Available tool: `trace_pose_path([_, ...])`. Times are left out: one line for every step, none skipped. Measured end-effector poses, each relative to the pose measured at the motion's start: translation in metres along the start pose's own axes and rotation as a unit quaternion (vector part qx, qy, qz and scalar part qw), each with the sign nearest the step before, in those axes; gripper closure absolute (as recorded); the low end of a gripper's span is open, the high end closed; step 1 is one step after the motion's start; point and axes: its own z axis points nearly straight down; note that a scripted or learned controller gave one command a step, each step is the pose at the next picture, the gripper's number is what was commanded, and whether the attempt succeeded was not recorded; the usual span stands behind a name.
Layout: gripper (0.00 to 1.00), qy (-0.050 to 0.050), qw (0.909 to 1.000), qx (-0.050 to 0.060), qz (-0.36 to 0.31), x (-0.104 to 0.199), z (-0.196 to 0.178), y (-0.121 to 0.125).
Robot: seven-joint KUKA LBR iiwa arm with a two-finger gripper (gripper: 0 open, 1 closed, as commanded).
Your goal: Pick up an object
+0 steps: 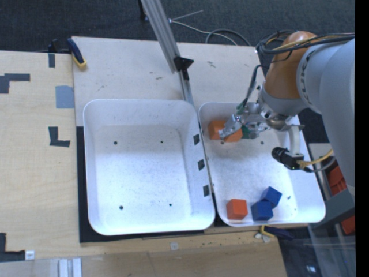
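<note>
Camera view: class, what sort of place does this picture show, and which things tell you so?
Most likely a robotics lab bench set up for grasping trials: a grey arm with its gripper over two shallow white bins, small coloured blocks, and tape marks on the bench.

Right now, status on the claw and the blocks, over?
Claw at far end of right bin, over orange block; grasp unconfirmed. Second orange block and two blue blocks at near end, clear of it.

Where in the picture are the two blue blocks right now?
The two blue blocks lie touching in the right bin's near corner, just right of an orange block.
</note>
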Motion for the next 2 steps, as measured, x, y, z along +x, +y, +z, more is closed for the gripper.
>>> trace_pose_path([0.0,-0.001,1.0,-0.001,0.002,-0.039,-0.023,0.016])
trace_pose_path([0.0,-0.003,1.0,-0.009,0.001,-0.034,0.032,0.044])
